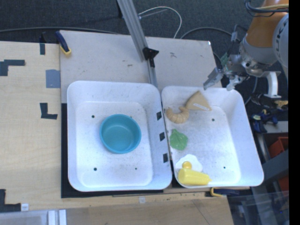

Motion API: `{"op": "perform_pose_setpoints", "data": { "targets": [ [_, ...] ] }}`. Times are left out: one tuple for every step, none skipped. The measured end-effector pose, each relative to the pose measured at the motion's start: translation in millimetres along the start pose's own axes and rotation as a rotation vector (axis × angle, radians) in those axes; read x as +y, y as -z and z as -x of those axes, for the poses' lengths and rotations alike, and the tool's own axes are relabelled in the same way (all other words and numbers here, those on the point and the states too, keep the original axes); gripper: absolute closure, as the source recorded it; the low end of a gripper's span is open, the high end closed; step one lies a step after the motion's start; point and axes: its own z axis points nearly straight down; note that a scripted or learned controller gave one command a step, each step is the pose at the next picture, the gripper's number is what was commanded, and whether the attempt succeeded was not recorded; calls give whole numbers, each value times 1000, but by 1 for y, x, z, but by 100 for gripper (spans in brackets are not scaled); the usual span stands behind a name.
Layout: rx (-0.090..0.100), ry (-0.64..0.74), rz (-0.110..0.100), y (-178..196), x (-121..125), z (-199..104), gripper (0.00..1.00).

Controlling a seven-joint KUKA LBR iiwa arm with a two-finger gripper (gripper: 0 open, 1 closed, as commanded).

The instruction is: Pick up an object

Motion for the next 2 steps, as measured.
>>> {"op": "perform_pose_setpoints", "data": {
  "targets": [
    [0, 0, 0, 0, 0, 0, 0],
    [0, -1, -6, -64, -4, 2, 0]
  ]
}}
